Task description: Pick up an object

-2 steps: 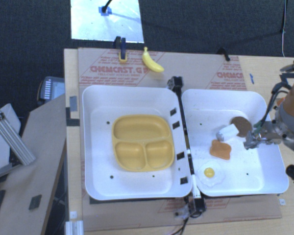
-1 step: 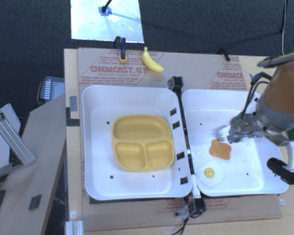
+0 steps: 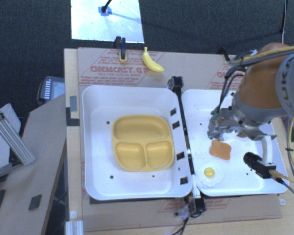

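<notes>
The gripper [image 3: 216, 129] hung just above the toast [image 3: 220, 150] near the right bin's [image 3: 201, 102] front edge; the toast looked light, stiff and flat, best pinched across its short sides.

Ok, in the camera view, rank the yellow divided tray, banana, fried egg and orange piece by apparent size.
1. yellow divided tray, clearly largest
2. fried egg
3-4. banana and orange piece look alike; the banana lies farther from the camera, so unranked.
</notes>
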Action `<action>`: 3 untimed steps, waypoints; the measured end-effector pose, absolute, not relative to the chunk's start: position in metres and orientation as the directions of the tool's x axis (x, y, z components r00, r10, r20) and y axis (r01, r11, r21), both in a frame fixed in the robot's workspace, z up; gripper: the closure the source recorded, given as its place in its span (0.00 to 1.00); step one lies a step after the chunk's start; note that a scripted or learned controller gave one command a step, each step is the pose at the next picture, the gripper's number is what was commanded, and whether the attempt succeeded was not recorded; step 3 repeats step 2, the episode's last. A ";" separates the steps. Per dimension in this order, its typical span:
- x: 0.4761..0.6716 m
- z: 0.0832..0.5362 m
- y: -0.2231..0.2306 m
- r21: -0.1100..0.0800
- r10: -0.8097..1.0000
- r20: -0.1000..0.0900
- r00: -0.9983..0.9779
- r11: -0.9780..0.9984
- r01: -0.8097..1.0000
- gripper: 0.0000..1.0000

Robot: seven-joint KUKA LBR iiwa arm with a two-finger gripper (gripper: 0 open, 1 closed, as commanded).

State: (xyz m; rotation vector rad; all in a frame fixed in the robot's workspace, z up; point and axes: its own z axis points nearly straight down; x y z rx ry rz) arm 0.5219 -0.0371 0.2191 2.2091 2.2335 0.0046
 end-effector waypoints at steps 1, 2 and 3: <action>0.530 0.210 0.016 0.001 1.000 0.002 -0.010 0.010 1.000 1.00; 0.538 0.205 0.069 0.001 1.000 0.002 -0.010 0.010 1.000 1.00; 0.538 0.205 0.069 0.001 1.000 0.002 -0.010 0.010 1.000 1.00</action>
